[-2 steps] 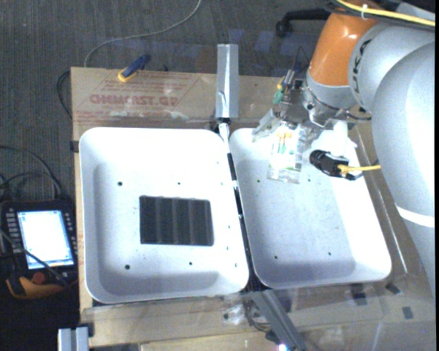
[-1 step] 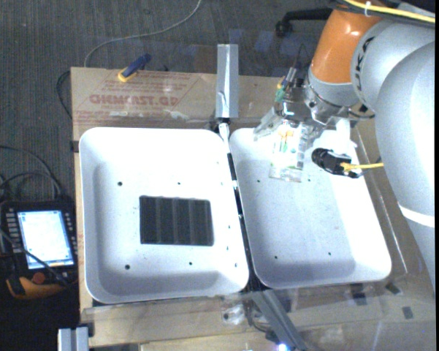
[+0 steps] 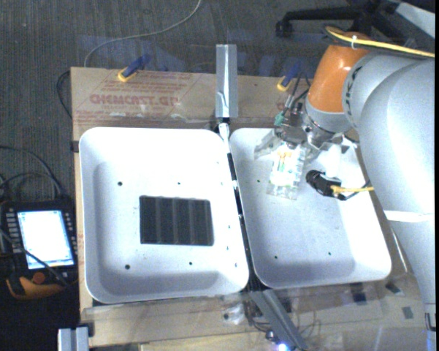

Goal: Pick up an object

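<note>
Camera view: finds the gripper (image 3: 286, 172) over the upper part of the right bin (image 3: 350, 262), jaws open or closed impossible to tell. Places the black ribbed panel (image 3: 176, 221) flat at centre of the left bin (image 3: 102, 189), well apart.

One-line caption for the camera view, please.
The end effector hangs over the right bin; a black ribbed rectangle lies flat in the left bin.

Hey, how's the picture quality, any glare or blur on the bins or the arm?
Camera view: the left bin and right bin are nearly washed out; the arm looks soft; the pale gripper blends into the right bin.
</note>
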